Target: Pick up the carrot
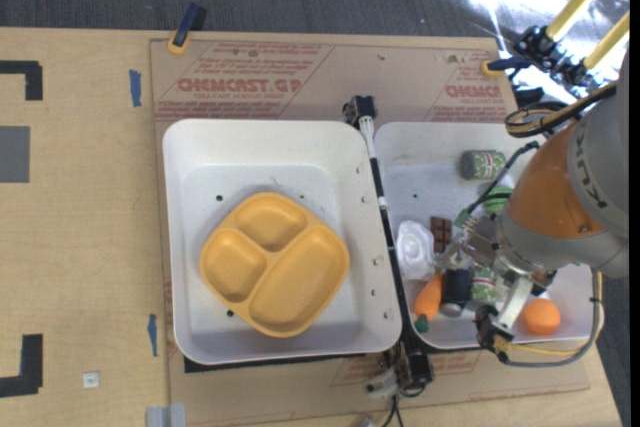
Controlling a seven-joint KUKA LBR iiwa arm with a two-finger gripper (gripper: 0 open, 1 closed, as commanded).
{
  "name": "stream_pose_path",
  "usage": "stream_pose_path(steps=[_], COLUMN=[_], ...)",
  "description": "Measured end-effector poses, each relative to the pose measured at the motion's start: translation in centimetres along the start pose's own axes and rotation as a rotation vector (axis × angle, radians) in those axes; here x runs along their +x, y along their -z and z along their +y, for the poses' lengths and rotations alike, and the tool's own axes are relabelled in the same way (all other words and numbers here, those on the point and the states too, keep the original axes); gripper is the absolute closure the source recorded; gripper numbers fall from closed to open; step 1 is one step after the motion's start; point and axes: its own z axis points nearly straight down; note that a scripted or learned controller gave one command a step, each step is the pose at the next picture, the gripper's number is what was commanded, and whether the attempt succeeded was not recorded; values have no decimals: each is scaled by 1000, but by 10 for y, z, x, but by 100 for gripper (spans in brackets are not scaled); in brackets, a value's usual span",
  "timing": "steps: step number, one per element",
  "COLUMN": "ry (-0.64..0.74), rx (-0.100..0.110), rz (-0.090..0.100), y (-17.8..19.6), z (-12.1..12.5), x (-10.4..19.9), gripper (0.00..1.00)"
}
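The carrot (pixel 428 299) is orange with a green tip and lies near the front left corner of the right bin (pixel 430 150). My gripper (pixel 457 283) is low in that bin, just right of the carrot and very close to it. From this view I cannot tell whether it touches the carrot. The grey arm with its orange band (pixel 550 200) reaches in from the right and hides part of the bin floor.
A white crumpled object (pixel 412 245) and a brown bar (pixel 441 232) lie just behind the carrot. An orange ball (pixel 542 317) sits front right and a green can (pixel 483 164) at the back. A green-patterned item (pixel 486 287) lies under the wrist. The left bin (pixel 190 155) holds a yellow divided plate (pixel 274 263).
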Motion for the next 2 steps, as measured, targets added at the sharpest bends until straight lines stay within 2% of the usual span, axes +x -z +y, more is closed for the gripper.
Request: stream_pose_path(steps=[1,2], ry=[0,-95], rx=[0,6], rz=[1,0], y=[10,96], z=[0,-31], x=[0,47], gripper=[100,100])
